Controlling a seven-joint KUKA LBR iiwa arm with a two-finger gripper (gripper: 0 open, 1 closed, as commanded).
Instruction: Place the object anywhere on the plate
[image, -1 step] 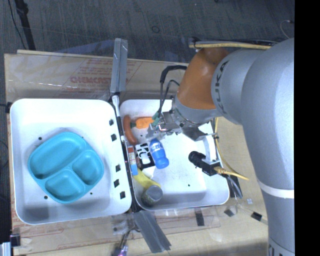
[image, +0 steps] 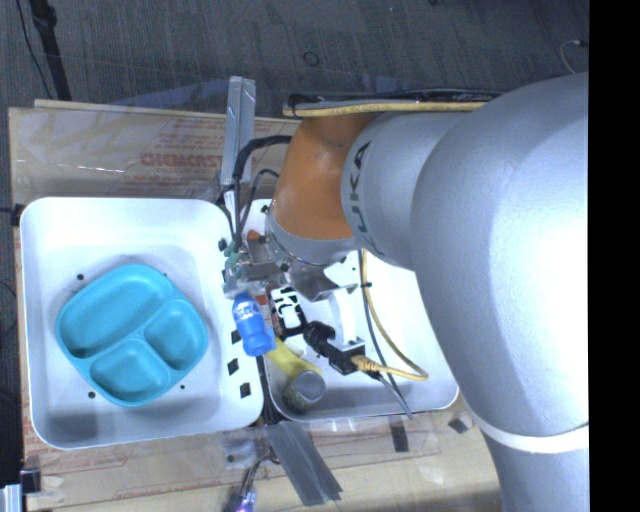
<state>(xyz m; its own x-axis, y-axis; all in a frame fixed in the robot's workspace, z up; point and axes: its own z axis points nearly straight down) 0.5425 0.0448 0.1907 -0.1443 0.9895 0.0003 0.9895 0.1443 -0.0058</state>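
Over the seam where the two white bins meet, the gripper (image: 243, 272) hangs at the end of the big grey arm (image: 480, 250), with the orange band (image: 305, 190) just behind it. From here I cannot tell whether the tool is clenched or released; the wrist crowds the spot and the tip is too cluttered to read.

Right up against the gripper, on its side toward the near edge of the bench, there is a small blue bottle (image: 252, 328) with a pale patch near its upper end. It stands roughly upright, over the dividing wall between the bins. Whether the tool has hold of it or it is merely close to it, I cannot say.

Well off to the gripper's side away from the arm, the blue plate (image: 130, 330) with three hollows lies flat in the left bin (image: 60, 225), clearly apart from the bottle.

On the arm's side of the bottle and a little nearer the bench's front, a yellow item (image: 285, 356) lies in the right bin (image: 420, 390), and touching it, nearer the front wall, is an olive cylinder (image: 305, 386) with its open end facing up.
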